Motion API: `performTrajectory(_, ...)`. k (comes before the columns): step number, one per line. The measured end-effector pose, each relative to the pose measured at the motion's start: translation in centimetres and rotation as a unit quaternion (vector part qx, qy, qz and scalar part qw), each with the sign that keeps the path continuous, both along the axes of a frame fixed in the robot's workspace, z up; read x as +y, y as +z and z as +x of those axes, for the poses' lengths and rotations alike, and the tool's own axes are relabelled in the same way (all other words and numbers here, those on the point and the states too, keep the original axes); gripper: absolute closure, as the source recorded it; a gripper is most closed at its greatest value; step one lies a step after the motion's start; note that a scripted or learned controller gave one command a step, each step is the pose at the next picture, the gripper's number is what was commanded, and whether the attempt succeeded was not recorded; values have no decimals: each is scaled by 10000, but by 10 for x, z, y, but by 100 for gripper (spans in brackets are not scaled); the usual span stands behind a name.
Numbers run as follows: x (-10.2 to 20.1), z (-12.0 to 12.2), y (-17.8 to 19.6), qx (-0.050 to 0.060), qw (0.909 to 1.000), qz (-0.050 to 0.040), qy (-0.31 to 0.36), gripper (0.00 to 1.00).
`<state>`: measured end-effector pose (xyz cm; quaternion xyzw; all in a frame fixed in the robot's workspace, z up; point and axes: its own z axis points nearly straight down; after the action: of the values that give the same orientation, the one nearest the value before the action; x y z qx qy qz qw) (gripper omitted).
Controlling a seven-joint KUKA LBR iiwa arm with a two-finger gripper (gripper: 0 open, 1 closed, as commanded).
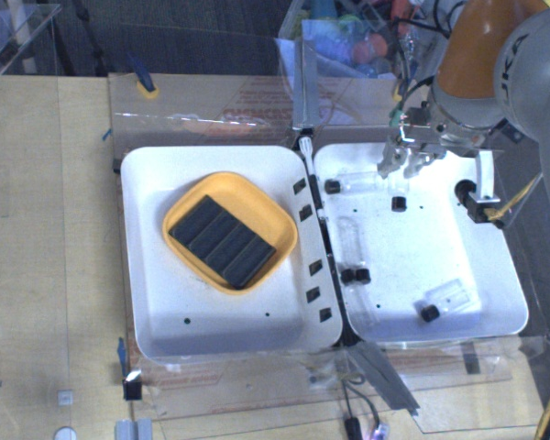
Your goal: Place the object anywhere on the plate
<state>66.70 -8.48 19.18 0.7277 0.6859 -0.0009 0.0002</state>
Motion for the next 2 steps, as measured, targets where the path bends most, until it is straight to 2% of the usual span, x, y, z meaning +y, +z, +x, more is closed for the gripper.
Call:
performTrajectory(1, 40, 0, 13, -3, 9924, 12, 1232, 100)
performTrajectory(2, 61, -1, -7, 7, 9769, 16, 2138, 100)
